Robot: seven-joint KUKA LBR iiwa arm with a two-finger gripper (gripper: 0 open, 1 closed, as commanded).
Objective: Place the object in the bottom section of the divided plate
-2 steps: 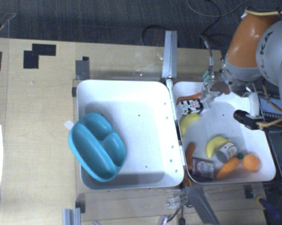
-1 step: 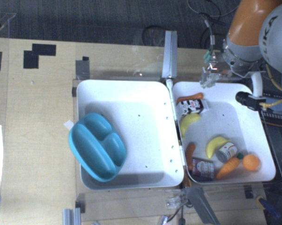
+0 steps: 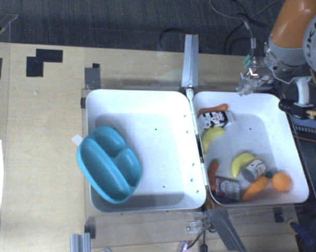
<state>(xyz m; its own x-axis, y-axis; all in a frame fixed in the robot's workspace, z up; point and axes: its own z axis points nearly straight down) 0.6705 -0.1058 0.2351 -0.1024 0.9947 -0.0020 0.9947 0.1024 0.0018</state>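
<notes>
Objects for the job, like the orange carrot (image 3: 254,189) and the small can (image 3: 254,169), lay in the right bin (image 3: 284,124), lower right of the frame. We saw the blue divided plate (image 3: 109,163) waiting in the left bin (image 3: 147,114). The gripper (image 3: 251,75) hung at the upper right, holding nothing; we could not tell its state. We judged picking came next. Labels were too blurry to read.

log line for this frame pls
gripper: above right bin's far rim, holds nothing seen | plate: left bin, nothing on it | toy food: right bin | step: pick not begun
</notes>
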